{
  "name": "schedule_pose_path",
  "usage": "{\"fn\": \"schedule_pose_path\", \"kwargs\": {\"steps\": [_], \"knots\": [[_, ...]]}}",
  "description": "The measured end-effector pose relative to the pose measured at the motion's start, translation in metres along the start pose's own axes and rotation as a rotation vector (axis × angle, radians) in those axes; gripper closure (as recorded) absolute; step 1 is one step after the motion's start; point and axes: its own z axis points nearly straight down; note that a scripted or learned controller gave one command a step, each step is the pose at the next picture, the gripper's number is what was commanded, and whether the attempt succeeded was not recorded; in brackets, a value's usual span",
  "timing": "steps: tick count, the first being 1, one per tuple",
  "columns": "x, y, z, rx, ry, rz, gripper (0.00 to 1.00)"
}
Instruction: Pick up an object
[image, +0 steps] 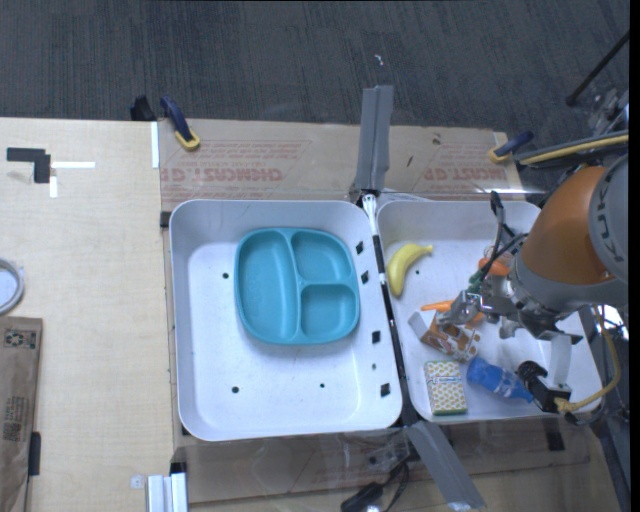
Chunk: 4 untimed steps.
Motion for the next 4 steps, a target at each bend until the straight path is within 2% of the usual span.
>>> {"fn": "schedule_pose_path", "kwargs": {"steps": [1, 2, 3, 4], "knots": [[0.000, 0.003, -0.011, -0.007, 0.002, 0.003, 1.00], [0.056, 0.042, -0.078, 0.016, -0.005, 0.060, 1.00], [0.056, 0.041, -0.077, 0.016, -0.006, 0.061, 0.00], [-0.003, -0.031, -0.008, -0.002, 0.001, 0.550, 0.00]]}}
